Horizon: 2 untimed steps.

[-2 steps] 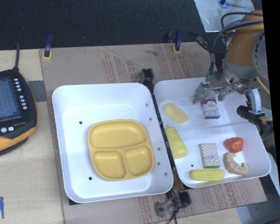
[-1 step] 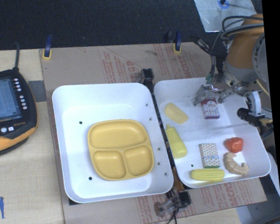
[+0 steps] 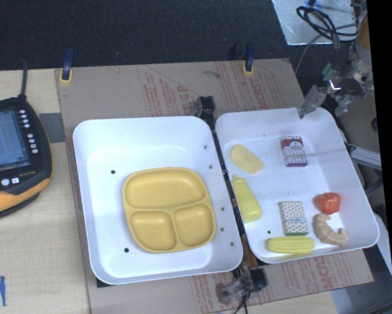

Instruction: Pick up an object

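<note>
The right bin (image 3: pixel 343 147) holds several small items: a pale yellow oval piece (image 3: pixel 246 159), a red and white packet (image 3: pixel 293 151), a yellow bottle (image 3: pixel 246 198) along the left wall, a green and white box (image 3: pixel 293 217), a red toy vegetable (image 3: pixel 328 203), a tan curved piece (image 3: pixel 329 231) and a yellow corn cob (image 3: pixel 291 245). My gripper (image 3: pixel 327 102) hangs over the bin's far right corner, above and to the right of the packet. It is open, with its fingers spread and nothing between them.
A yellow divided plate (image 3: pixel 168 209) lies in the left bin (image 3: pixel 96 162). A teach pendant (image 3: pixel 6 154) sits on the bench at the far left. Cables (image 3: pixel 324 16) trail behind the gripper. Clamps (image 3: pixel 248 58) pin the cardboard sheet under the bins.
</note>
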Available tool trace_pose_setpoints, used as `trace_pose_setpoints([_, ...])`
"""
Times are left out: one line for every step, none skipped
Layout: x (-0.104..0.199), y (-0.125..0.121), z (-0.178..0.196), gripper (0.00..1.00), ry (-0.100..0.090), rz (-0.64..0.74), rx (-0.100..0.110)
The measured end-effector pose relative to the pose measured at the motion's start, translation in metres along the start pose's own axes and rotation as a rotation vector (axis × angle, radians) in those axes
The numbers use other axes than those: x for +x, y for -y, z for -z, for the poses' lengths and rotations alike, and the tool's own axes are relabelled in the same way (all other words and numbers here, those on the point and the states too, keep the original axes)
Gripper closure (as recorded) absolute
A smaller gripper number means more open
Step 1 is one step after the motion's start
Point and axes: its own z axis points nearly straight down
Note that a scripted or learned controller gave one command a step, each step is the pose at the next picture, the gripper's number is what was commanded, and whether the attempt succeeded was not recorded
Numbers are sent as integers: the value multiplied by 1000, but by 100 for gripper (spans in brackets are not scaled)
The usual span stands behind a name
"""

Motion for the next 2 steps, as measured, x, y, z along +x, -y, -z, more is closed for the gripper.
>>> trace_pose_setpoints([37,1,22,0,-2,1,2])
trace_pose_setpoints([13,5,-130,0,0,1,8])
